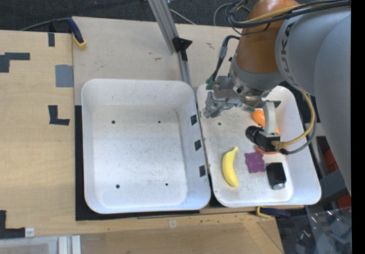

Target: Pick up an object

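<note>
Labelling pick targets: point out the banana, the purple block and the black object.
banana [230,168], camera view, middle of its curve.
purple block [254,162], camera view, top face.
black object [276,174], camera view, its centre.

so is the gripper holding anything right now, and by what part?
Cannot be told. The gripper sits low over the right bin, apart from the banana; the wrist blocks the view of its tip.

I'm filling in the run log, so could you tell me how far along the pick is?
Done: the arm has reached over the right bin. In hand: nothing visibly; the gripper sits low near the bin's far left corner, apart from the objects. Left: the banana, purple block and black block all lie on the bin floor, so grasp and lift remain.
</note>
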### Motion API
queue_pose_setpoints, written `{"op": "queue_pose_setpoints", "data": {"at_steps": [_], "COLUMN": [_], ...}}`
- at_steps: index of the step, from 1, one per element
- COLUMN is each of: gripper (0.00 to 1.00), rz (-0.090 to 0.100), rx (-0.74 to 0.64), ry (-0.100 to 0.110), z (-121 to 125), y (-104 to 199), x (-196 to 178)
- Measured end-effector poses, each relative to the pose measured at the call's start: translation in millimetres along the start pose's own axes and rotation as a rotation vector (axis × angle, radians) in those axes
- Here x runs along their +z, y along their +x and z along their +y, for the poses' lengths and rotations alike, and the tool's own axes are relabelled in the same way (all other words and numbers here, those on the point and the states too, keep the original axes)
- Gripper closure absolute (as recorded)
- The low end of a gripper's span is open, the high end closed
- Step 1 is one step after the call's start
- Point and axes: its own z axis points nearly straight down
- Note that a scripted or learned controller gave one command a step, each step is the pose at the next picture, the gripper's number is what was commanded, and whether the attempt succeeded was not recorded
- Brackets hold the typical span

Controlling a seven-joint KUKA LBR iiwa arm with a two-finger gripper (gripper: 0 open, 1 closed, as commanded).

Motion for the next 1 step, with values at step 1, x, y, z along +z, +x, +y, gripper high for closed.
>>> {"op": "queue_pose_setpoints", "data": {"at_steps": [1], "gripper": [1.0], "rz": [-0.001], "rx": [0.0], "ry": [0.001], "z": [9.8], "y": [53.5], "x": [13.2]}}
